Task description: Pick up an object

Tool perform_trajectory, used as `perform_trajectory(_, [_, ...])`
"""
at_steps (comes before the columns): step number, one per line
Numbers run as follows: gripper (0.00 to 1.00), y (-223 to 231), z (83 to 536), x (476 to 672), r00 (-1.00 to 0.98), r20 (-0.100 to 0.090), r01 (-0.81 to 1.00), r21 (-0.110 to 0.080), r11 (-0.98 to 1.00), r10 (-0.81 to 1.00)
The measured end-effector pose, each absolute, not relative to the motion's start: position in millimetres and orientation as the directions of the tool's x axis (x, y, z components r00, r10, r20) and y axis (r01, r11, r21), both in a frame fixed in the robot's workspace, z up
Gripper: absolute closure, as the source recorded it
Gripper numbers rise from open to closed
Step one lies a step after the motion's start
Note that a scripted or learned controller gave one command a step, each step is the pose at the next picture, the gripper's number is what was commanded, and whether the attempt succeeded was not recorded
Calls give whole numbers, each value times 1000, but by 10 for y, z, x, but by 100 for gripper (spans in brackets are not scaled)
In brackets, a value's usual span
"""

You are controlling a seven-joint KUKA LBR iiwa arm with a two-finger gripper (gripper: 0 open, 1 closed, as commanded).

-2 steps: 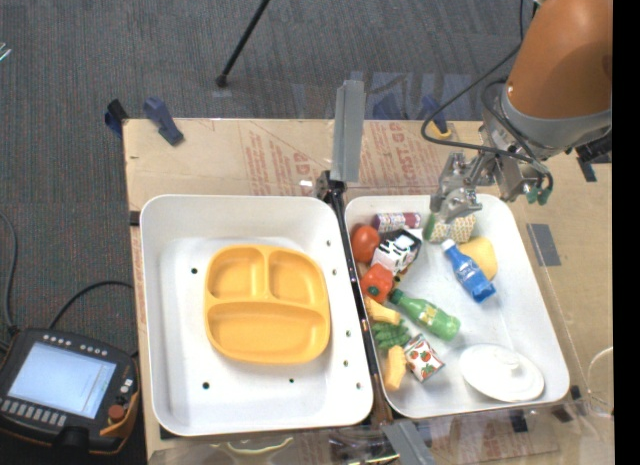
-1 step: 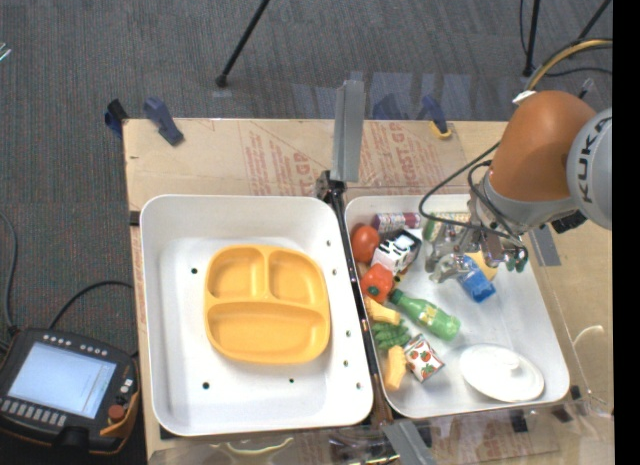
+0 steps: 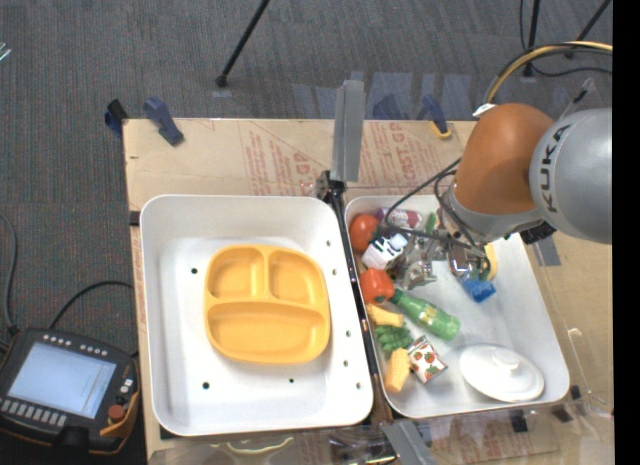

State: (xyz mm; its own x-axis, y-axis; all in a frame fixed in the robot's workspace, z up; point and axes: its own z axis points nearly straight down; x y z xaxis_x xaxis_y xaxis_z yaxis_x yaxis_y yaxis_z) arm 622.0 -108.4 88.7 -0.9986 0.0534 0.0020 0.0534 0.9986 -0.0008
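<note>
We see the hand (image 3: 428, 265) low in the right bin (image 3: 545, 328), in the middle of the clutter along that bin's left half. We cannot tell whether it is apart, together or clamped on anything; cables and metal parts hide that.

Nearest to it lie a small black-and-white toy (image 3: 385, 250) just to its left, a tomato (image 3: 375, 284) below that, and a green bottle (image 3: 428, 316) slanting down to the right. A blue block (image 3: 480, 290) sits just right of the hand.

We judge the bottle the best candidate: it looks like light, stiff plastic, smooth and round, so it may roll or slip. Taking it across the body, near the middle, seems safest. The tomato is rounder and more likely to squirt out.

Further down are a small carton (image 3: 427, 361) and a white lid (image 3: 500, 371). The left bin (image 3: 180, 393) holds a yellow tray (image 3: 268, 303). Both bins rest on the tabletop (image 3: 240, 158).
</note>
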Motion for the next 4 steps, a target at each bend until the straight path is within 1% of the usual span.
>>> perform_trajectory(1, [100,-1065,872,5487,-988,1,152,1,988,152])
perform_trajectory(2, [0,-1061,874,5493,-989,-1,151,2,989,151])
perform_trajectory(3, [0,-1232,858,5983,-989,5,146,0,989,146])
perform_trajectory(4, [0,-1938,886,5915,-999,-4,46,0,999,46])
